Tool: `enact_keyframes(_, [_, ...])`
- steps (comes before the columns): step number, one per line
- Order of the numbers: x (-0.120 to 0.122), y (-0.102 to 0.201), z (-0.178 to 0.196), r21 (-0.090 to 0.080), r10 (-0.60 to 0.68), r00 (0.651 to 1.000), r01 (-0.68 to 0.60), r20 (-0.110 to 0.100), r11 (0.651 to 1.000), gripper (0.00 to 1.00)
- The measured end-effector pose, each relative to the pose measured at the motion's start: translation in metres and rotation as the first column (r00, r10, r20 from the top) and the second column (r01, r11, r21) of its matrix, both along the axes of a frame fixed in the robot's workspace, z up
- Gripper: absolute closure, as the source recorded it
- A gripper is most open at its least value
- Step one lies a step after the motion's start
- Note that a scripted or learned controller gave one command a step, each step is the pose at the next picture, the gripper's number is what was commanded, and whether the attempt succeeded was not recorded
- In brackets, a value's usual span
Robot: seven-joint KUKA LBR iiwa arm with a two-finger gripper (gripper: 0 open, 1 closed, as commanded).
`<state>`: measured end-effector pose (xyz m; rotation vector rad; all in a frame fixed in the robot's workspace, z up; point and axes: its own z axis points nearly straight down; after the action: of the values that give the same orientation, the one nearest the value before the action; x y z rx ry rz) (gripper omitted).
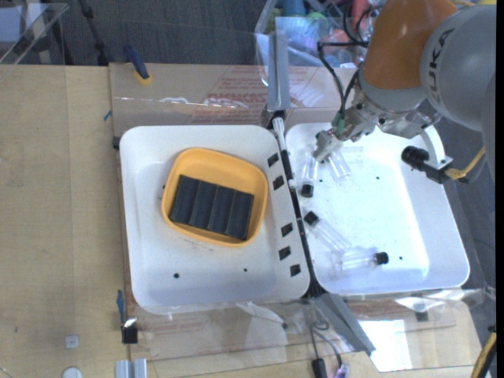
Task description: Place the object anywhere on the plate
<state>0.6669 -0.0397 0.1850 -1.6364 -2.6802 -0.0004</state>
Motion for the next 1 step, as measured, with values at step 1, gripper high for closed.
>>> enact_keyframes(1, [0.0,0.0185,0.0,0.0,0.06,0.998,-0.06,0.0,0.998,1.0])
